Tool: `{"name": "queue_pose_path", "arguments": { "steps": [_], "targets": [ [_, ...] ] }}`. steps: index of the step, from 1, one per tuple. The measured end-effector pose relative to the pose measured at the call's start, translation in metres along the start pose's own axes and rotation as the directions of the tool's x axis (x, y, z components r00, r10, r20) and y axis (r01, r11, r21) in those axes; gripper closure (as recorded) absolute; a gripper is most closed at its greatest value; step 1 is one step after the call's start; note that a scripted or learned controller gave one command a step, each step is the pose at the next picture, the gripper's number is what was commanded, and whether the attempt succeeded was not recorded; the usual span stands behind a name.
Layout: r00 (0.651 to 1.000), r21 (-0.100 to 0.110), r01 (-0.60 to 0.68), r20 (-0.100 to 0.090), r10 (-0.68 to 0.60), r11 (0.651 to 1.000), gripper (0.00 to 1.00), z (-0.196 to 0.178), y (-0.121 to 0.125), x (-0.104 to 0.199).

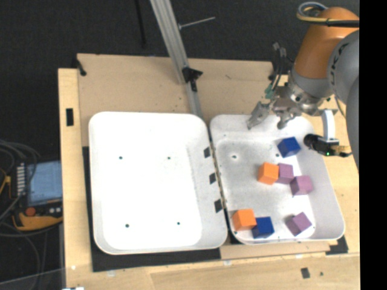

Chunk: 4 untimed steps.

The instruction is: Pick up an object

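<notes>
My gripper hovers over the far edge of the right bin, its two fingers spread open with nothing between them. Below it in the right bin lie several cubes: a blue cube nearest the gripper, an orange cube touching a purple cube, and another purple cube. Near the front rim sit an orange cube against a blue cube, with a purple cube to their right.
The left bin stands beside the right one. A slanted metal pole rises behind the bins. A small device with cables lies off the bench at left.
</notes>
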<state>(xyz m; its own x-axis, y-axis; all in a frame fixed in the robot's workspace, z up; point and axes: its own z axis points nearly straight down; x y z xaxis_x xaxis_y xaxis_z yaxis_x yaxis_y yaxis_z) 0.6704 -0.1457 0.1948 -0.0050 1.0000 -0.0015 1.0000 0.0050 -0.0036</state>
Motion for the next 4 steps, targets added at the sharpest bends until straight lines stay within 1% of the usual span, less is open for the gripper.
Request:
{"name": "queue_pose_path", "arguments": {
  "steps": [1,2,3,4],
  "targets": [
    [1.0,0.001,0.0,0.0,0.0,1.0,0.0,0.051,-0.007,0.007],
    [1.0,-0.001,-0.002,0.001,0.002,1.0,0.0,0.1,-0.007,0.006],
    [1.0,-0.01,-0.003,0.001,0.003,1.0,1.0,0.085,-0.005,0.005],
    [1.0,-0.01,-0.002,0.0,0.002,1.0,1.0,0.04,-0.005,0.006]
  ]
}}
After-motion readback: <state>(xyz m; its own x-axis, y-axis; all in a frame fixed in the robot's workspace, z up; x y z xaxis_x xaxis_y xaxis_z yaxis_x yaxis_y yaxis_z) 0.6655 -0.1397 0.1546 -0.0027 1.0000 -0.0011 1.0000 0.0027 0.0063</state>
